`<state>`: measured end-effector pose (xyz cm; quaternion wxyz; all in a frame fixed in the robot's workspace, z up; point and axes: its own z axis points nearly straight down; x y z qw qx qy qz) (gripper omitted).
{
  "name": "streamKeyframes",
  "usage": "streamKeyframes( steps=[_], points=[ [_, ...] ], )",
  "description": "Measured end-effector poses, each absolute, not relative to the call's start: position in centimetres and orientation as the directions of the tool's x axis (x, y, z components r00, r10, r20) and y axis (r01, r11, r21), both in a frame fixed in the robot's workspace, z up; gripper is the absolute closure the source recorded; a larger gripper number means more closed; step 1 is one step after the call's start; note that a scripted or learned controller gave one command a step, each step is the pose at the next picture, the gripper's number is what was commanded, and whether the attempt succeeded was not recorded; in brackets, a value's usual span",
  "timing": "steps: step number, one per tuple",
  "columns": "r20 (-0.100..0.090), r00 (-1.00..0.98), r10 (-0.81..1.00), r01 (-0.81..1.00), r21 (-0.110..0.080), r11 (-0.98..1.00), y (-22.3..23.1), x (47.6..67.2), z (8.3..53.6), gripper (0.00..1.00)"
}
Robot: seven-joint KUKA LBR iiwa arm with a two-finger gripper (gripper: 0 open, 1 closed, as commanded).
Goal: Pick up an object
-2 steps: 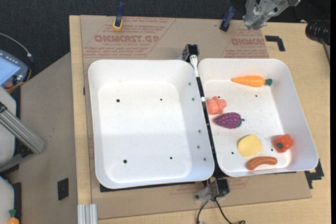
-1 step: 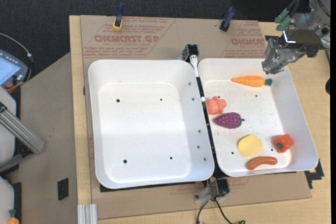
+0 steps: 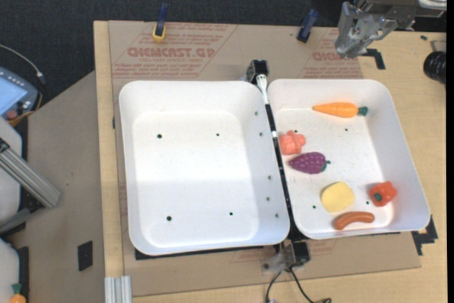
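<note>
The right bin (image 3: 397, 124) holds several toy foods. An orange carrot (image 3: 336, 109) lies near its far edge. A pink piece (image 3: 291, 142) and a purple bunch of grapes (image 3: 308, 162) sit by the bin's left wall. At the near end are a yellow lump (image 3: 337, 196), a red pepper (image 3: 382, 193) and a brown sausage (image 3: 353, 220). My gripper (image 3: 349, 46) hangs above the bench beyond the right bin's far edge, well clear of all the items. Nothing shows in its grasp.
The left bin (image 3: 135, 152) lies beside the right one, with a black clip (image 3: 257, 70) at the far end of their shared wall. A yellow clamp (image 3: 160, 29) and a blue clamp (image 3: 308, 25) sit on the cardboard's far edge.
</note>
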<state>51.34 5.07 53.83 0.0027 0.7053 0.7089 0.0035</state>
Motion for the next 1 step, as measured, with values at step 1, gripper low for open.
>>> streamKeyframes(
  steps=[1],
  points=[
    [-0.001,0.01,1.0,1.0,-0.005,-0.01,-3.67,47.74,49.24,1.0]
  ],
)
